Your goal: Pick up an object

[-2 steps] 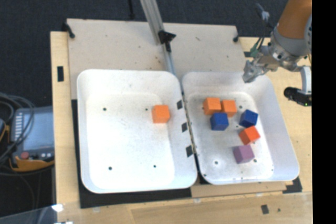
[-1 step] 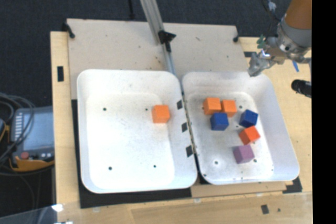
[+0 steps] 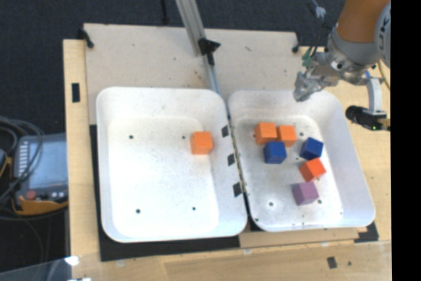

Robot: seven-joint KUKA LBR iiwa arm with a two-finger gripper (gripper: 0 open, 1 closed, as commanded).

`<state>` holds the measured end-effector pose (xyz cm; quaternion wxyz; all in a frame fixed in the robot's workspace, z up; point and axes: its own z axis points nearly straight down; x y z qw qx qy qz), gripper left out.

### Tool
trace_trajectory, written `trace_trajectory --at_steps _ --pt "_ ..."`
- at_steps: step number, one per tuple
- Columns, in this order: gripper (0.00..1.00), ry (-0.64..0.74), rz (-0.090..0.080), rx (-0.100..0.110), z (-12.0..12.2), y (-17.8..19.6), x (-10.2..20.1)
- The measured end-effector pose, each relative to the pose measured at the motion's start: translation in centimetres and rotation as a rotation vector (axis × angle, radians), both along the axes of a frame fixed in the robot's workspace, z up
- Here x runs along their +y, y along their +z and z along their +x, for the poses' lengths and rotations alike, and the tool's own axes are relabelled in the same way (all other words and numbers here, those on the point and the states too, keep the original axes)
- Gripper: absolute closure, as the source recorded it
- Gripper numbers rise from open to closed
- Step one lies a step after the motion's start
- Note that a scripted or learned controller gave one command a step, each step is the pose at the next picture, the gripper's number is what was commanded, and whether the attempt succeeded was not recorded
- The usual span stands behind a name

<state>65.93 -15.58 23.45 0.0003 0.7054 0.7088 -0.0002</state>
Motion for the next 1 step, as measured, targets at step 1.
trace_trajectory --at_steps 1 --pt "1.00 0.000 0.001 0.001 -2.70 -0.55 5.12"
